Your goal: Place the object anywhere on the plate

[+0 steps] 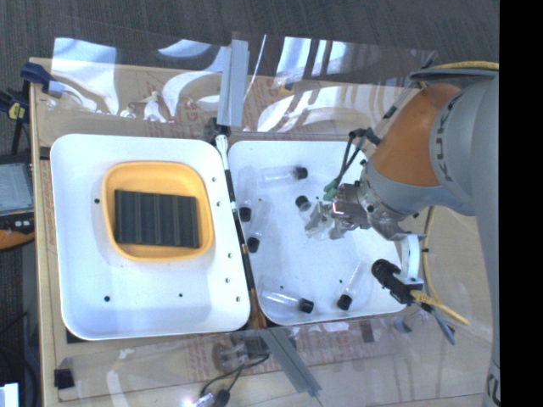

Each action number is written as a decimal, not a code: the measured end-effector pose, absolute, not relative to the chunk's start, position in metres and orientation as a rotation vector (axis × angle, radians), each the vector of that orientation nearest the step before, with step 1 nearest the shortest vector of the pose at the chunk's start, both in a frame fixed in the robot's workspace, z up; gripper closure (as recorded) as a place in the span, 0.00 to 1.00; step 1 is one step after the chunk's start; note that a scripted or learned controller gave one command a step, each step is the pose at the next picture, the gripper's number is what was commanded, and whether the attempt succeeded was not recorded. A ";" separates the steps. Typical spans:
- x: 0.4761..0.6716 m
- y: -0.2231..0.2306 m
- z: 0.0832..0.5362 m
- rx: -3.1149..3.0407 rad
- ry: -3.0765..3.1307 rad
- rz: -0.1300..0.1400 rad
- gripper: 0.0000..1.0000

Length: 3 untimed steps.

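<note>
Left of centre, a rounded yellow plate (pixel 127 185) with a dark ribbed insert sits in the glossy white left bin (pixel 76 295). Over the right bin (pixel 280 270), strewn with clear black-capped vials (pixel 287 300), the metallic tool (pixel 327 219) hovers; its opening cannot be told.

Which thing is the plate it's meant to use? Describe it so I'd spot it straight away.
Look at the left white bin. The plate lies in its upper middle: a yellow, rounded-square dish with a dark ribbed centre. It is the only coloured item; the right white bin holds small clear tubes with black caps.
</note>
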<state>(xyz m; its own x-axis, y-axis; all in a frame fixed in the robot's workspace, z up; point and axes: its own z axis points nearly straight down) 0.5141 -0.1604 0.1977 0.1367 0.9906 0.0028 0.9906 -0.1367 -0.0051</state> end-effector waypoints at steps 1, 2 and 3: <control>0.498 -0.134 0.191 -2.163 -2.270 0.005 1.00; 0.487 -0.080 0.190 -1.973 -2.438 0.005 1.00; 0.523 -0.044 0.191 -1.841 -2.543 0.002 1.00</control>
